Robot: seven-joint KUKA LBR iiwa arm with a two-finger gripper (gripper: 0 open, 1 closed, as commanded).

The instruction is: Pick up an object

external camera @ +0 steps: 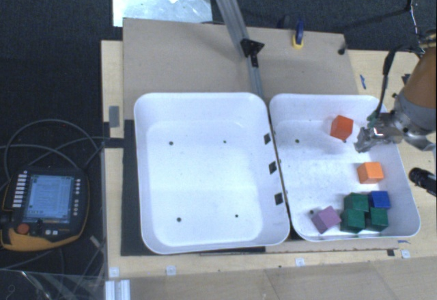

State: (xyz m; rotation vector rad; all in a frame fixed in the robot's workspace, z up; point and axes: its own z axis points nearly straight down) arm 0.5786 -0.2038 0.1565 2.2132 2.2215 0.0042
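Hand [364,139] over right bin [300,155], grip state unclear, red-orange block [341,128] just left, apart.

The left bin [205,169] offers open floor; in the right bin [307,155], blocks [362,210] crowd the lower right corner (its left half stays bare).

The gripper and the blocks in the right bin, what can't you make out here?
- Gripper: too small and blurred in the camera view to tell its finger state.
- Arm: cut off by the right edge.
- Green blocks: packed together with the blue block; their count is unclear.
- Handheld screen: text too small.
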